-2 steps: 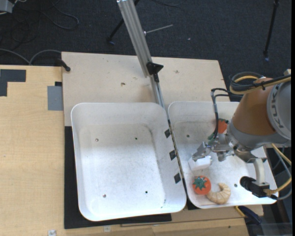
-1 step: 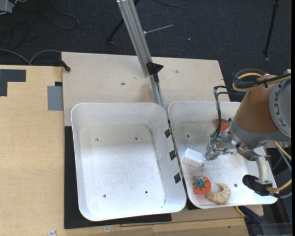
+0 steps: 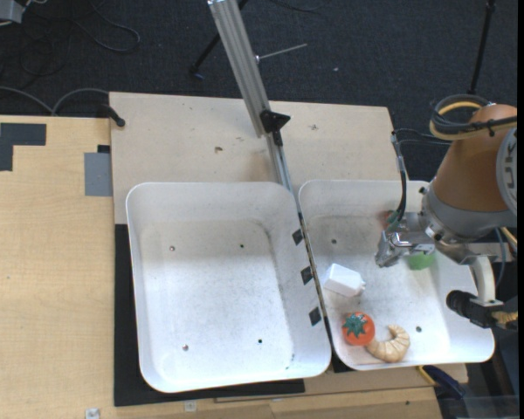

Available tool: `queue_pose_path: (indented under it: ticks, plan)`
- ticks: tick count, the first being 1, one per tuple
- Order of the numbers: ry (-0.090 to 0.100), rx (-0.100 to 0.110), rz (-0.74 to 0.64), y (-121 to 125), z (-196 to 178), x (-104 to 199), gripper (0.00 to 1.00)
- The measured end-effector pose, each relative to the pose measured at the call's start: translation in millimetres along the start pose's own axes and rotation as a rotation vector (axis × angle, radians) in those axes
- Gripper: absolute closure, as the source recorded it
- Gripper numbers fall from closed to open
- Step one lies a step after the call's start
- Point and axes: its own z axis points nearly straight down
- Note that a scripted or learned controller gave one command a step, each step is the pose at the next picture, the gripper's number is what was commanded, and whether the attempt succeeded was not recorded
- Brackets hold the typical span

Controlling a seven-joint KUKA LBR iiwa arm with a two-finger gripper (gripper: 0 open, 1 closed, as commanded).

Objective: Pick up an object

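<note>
Here the tool (image 3: 391, 250), its state unclear, hovers beside a green object (image 3: 422, 257), above the white block (image 3: 343, 280), red tomato (image 3: 359, 328) and tan croissant (image 3: 389, 344).

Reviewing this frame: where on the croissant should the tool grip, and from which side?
Grip the croissant across its thick middle, coming straight down from above. It lies flat and curved near the right bin's front wall, with the tomato close on its left, so a side approach looks crowded.

Red tomato (image 3: 358, 328), tan croissant (image 3: 389, 344), white block (image 3: 343, 280), white bins (image 3: 157, 201).
</note>
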Motion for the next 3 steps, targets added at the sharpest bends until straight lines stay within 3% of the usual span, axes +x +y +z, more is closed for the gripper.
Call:
queue_pose_path:
  ticks: [1,3]
  plan:
    - [0.0,0.0,0.0,1,-49,-1,1.0]
    - [0.004,0.007,-0.005,5,-35,103,1.0]
